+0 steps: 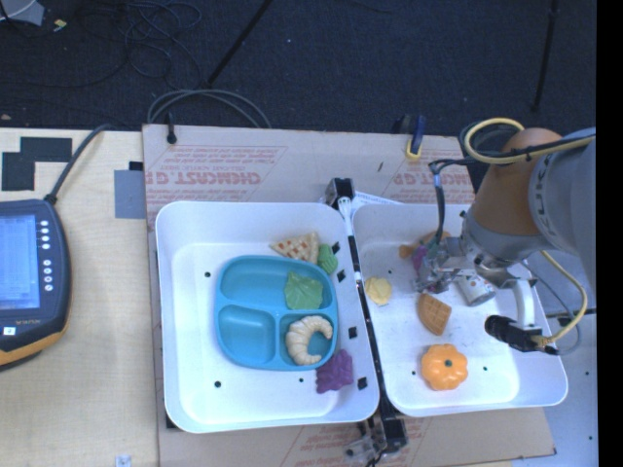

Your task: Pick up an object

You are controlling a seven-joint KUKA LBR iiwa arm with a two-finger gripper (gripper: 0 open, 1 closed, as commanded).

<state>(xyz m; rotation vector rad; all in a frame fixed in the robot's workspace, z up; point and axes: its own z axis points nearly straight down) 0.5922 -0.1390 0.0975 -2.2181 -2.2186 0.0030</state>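
Cardboard (321, 159) beneath, red lettering (209, 176) upside down, unreadable; dark carpet (292, 56), cables (209, 100) beyond. Gripper (440, 272) over right bin (506, 377); grip state cannot be told.

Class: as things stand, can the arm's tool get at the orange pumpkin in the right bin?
Probably yes: the pumpkin sits uncovered in the same bin as the tool, with only a brown wedge lying between them.

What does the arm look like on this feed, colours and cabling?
The arm is a rounded grey body with an orange band above the wrist. A yellow cable loops over that band, and a thin dark cable runs down beside it. The gripper is small, silver-grey metal.
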